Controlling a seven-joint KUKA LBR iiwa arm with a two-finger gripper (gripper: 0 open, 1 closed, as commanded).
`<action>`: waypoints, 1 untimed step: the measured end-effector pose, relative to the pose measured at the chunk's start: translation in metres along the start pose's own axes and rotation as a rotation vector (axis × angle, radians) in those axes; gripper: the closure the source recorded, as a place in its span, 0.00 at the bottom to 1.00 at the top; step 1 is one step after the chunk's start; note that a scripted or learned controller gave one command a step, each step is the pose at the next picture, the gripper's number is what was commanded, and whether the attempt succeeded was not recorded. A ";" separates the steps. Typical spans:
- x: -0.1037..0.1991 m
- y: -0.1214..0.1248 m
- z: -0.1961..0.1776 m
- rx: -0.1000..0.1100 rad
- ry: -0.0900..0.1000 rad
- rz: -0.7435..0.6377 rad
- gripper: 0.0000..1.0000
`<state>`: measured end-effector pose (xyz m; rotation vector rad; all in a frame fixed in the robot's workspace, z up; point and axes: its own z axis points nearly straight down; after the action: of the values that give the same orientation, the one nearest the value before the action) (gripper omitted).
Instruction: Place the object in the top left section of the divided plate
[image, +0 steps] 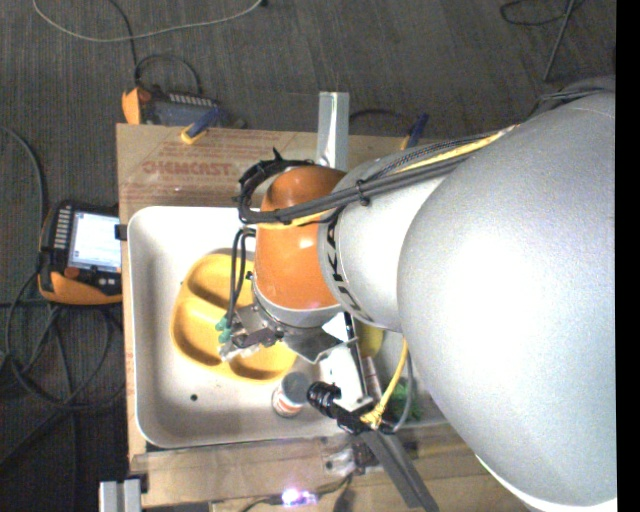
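A yellow divided plate (205, 300) lies in the left white bin (150, 300), and the arm covers its right part. The orange-banded wrist (295, 250) hangs over the plate. Below the wrist, my gripper (245, 337) sits low above the plate's lower right section, seen from above as a grey block with green fittings. A small cylinder with a grey top and reddish base (290, 395) stands on the bin floor just below the plate, beside the gripper's black mount. I see nothing held.
The grey arm covers the right bin and much of the view's right. A yellow-green item (373, 340) and something green (402, 400) peek out under it. A teach pendant (85, 252) lies left of the bench, with cables on the floor.
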<state>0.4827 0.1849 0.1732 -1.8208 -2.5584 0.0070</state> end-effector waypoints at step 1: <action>-0.062 0.004 -0.055 -0.001 -0.002 0.009 1.00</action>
<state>0.5071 0.1278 0.2286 -1.8333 -2.5528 0.0075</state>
